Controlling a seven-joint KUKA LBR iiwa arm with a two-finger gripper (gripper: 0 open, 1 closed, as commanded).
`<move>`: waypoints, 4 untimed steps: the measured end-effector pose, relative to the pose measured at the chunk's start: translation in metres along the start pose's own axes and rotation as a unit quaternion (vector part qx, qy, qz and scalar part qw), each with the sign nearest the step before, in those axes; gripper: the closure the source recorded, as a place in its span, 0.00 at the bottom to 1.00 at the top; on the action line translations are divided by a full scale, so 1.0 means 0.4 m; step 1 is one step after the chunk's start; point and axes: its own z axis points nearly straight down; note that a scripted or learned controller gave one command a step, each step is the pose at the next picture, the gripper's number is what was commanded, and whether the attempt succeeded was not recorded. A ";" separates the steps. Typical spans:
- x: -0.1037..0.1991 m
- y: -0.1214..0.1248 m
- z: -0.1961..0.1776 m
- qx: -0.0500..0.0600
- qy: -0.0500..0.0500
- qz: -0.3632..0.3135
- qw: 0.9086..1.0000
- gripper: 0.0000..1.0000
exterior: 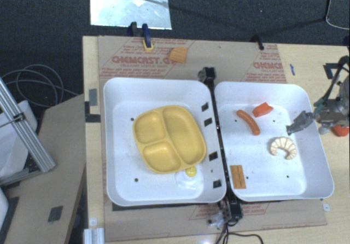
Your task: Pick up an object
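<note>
Flat orange-brown cracker tile (237, 176) below pale plastic croissant (283, 147): croissant looks light, rigid, slippery; pinch mid-body. Gripper (299, 123) just up-right of croissant, open/closed unclear.

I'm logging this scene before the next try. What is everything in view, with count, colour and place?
bins: two, white, side by side on the bench
tray: one, yellow, three compartments, left bin
fried egg: one, white with yellow yolk, left bin, by the tray's near edge
sausage: one, orange-red, right bin
red piece: one, right bin, beside the sausage
croissant: one, cream, right bin
cracker: one, orange-brown, right bin, near-left corner
block: one, tan, on the bench behind the bins
gripper: one, grey, over the right bin's right side
</note>
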 end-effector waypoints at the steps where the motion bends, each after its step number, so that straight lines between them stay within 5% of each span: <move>1: 0.099 -0.036 -0.575 -0.011 -0.002 -0.002 1.000 0.00; 2: 0.220 -0.037 -0.333 0.003 0.001 -0.003 1.000 0.00; 4: 0.588 -0.028 -0.233 0.001 0.002 -0.005 1.000 0.00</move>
